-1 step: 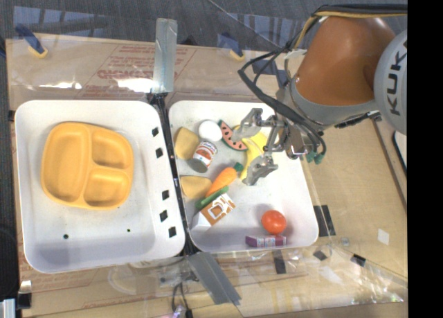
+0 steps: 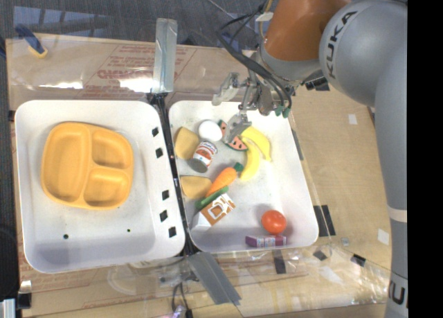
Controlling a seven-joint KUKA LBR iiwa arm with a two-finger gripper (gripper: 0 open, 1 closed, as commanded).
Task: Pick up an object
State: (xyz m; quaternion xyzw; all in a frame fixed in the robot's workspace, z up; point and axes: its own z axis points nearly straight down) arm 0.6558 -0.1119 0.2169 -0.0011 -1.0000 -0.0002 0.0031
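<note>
The arm (image 2: 360, 39) reaches in over the far right corner of the table, and its gripper (image 2: 237, 128) hangs low over the far part of the right bin (image 2: 304, 192). Whether the fingers are spread or closed cannot be told, and nothing can be seen held between them.

Right under the gripper lie a small watermelon slice (image 2: 237, 144), red with a green rind, and a yellow banana (image 2: 255, 150) curving toward the bin's right wall. Just beside them toward the left bin is a white egg (image 2: 210, 129), and below it a small tilted can (image 2: 203, 155) with a red and white label. A tan bread piece (image 2: 184, 142) rests against the bin's left wall, with a second one (image 2: 194, 186) nearer the front. An orange carrot (image 2: 220, 181) with a green top lies slantwise in the middle, touching a small orange and white carton (image 2: 218, 210). Near the front right corner sit a red tomato (image 2: 274, 222) and a flat purple packet (image 2: 266, 241).

The left bin (image 2: 41, 240) holds a yellow divided tray (image 2: 86, 165).
</note>
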